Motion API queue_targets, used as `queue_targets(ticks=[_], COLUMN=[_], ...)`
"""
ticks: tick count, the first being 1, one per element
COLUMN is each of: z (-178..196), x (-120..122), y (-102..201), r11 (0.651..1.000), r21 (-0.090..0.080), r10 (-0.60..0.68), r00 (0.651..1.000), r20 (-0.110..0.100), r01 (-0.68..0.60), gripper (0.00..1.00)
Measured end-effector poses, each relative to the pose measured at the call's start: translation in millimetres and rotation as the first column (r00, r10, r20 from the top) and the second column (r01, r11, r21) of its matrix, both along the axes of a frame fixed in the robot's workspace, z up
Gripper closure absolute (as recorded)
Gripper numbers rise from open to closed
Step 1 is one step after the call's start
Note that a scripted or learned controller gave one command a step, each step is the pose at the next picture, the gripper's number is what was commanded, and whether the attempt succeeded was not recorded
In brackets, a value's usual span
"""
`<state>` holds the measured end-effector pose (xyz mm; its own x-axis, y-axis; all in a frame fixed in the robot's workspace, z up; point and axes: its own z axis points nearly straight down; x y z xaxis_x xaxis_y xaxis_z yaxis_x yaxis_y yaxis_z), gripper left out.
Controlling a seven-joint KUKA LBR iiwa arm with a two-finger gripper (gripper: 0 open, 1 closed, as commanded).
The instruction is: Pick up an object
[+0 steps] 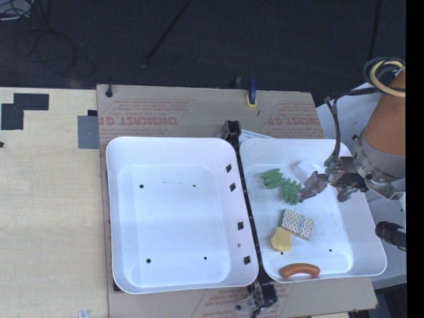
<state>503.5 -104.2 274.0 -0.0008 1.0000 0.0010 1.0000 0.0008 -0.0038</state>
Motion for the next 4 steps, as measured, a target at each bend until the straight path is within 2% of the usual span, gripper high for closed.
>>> queue_targets(ticks=[1, 2, 3, 4], z=[-33.7, -24.0, 46.2, 82.4], x=[-29.1, -28.4, 22.6, 76.0], y=[84.0, 82.3, 121.7, 145.2], r11=[1.000, 1.000, 1.000, 1.000], r21=[0.000, 0.000, -0.001, -0.001], r10=[0.000, -0.003, 0.003, 0.001], r00=[1.000, 1.000, 1.000, 1.000], r20=[-0.003, -0.004, 0.006, 0.006], r01=[0.000, 0.003, -0.003, -0.001], gripper=[0.00, 1.00, 1.00, 1.00])
